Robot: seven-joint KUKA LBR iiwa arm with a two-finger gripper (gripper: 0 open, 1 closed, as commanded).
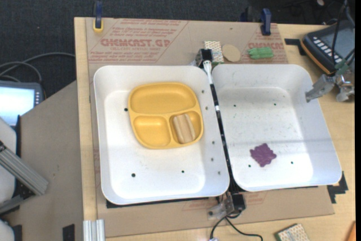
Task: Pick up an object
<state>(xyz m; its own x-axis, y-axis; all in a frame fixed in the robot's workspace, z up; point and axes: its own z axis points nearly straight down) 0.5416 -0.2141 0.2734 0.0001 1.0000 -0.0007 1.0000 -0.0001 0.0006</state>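
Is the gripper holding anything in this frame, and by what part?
Nothing is held. The gripper hangs at the right bin's edge, far from the purple object.

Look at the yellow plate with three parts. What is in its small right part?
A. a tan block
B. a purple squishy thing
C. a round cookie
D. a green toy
A: a tan block lies in the lower right compartment of the yellow plate, which sits in the left bin.
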